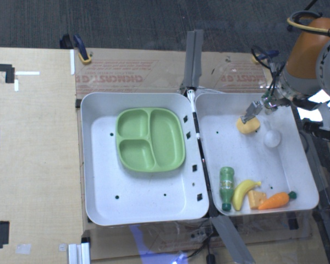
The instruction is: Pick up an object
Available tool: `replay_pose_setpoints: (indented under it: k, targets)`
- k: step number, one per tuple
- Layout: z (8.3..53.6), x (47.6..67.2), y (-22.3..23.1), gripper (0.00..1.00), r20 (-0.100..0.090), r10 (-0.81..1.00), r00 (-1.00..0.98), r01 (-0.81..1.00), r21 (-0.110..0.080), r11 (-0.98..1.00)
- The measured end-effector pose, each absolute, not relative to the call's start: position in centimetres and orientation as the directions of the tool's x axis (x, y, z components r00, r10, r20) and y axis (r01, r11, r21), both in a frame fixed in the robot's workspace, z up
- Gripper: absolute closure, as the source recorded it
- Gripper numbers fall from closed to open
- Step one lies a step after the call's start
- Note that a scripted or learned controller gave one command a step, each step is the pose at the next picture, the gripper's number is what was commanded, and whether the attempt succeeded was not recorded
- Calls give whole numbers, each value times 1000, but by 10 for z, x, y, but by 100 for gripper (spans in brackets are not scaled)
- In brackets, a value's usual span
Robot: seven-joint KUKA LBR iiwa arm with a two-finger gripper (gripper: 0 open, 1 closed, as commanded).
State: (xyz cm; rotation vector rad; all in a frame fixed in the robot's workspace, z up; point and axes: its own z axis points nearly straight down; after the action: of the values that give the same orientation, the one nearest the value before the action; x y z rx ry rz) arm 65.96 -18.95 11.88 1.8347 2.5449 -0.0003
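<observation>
My gripper [255,111] hangs over the far part of the right bin [297,202], its tip just above a small yellow object [248,126] that lies on the bin floor. A white ball [271,139] rests a little to the right of that yellow object. Along the bin's near edge lie a green bottle [226,187], a banana [242,192], an orange-tan chunk [257,198] and a carrot [275,201]. Nothing shows between the gripper's fingers.
The left bin [99,202] holds a green divided plate [150,139]. A grey divider post [193,59] rises between the two bins at the back. The arm's orange band [311,48] is at the upper right. Cardboard lies behind the bins.
</observation>
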Motion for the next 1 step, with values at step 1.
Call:
replay_pose_setpoints:
  k: [1]
  targets:
    - [92,625,-197,0,-1,997,-83,997,0,83]
